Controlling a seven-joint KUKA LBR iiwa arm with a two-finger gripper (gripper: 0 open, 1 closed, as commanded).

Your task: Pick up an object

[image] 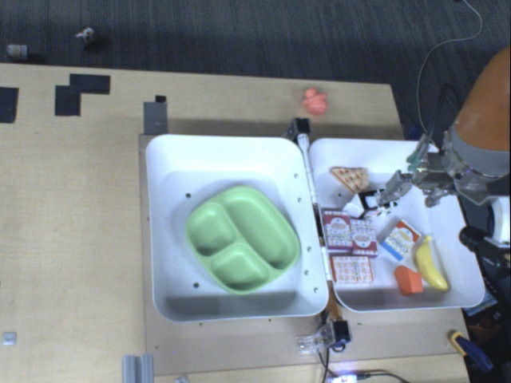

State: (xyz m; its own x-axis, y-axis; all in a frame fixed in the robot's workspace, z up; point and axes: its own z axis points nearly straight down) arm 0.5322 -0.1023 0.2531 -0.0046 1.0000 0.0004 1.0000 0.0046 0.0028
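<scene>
The banana (432, 265) is lying in the lower right of the frame, inside the right bin (471, 298), tilted with one end pointing up-left and the other toward the bin's lower right corner. It is resting just beside an orange block (408, 280) on its left and touching or nearly touching a small white, blue and red packet (397, 238) above it. Two red-and-white printed cards (349, 246) are sitting further left in the same bin, and a waffle-patterned wedge (349, 177) is lying toward the bin's upper left.

The gripper (382, 199) is hovering over the middle of the right bin, above and to the left of the banana and well apart from it, near the cards' upper edge. Whether its jaws are parted or closed I cannot tell; the tip is too small and dark to read, and nothing is visibly sitting between them.

The left bin (160, 214) is carrying a green divided tray (242, 236) at its centre. A pink object (315, 100) is lying on the bench above both bins.

The banana looks like a light toy, probably smooth, stiff plastic, so it may be slippery and inclined to roll. Gripping across its thick middle, perpendicular to its length, seems the safest hold; the neighbouring orange block is crowding one side.
</scene>
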